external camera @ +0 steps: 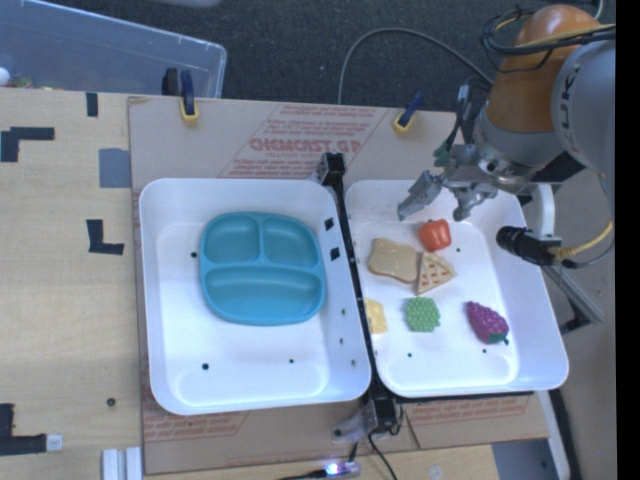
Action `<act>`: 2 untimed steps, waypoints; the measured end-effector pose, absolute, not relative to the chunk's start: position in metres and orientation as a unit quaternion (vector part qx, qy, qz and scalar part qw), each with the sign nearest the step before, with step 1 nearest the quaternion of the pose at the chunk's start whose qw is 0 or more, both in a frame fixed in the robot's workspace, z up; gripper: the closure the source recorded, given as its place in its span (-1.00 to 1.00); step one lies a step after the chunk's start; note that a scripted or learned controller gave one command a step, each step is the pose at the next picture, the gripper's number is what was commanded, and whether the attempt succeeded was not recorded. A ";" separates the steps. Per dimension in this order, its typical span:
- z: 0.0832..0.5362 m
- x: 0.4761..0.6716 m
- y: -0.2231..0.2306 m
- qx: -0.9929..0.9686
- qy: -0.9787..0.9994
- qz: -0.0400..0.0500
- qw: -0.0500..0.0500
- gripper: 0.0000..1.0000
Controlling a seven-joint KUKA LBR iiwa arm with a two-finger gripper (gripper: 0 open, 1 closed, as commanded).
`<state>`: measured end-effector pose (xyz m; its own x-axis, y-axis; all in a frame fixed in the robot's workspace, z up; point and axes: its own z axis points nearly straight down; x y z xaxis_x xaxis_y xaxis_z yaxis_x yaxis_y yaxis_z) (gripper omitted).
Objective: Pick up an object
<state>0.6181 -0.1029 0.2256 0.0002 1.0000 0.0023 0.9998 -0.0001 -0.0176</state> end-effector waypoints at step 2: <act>0.167 0.613 -0.107 -0.707 -0.707 0.004 0.004 -1.00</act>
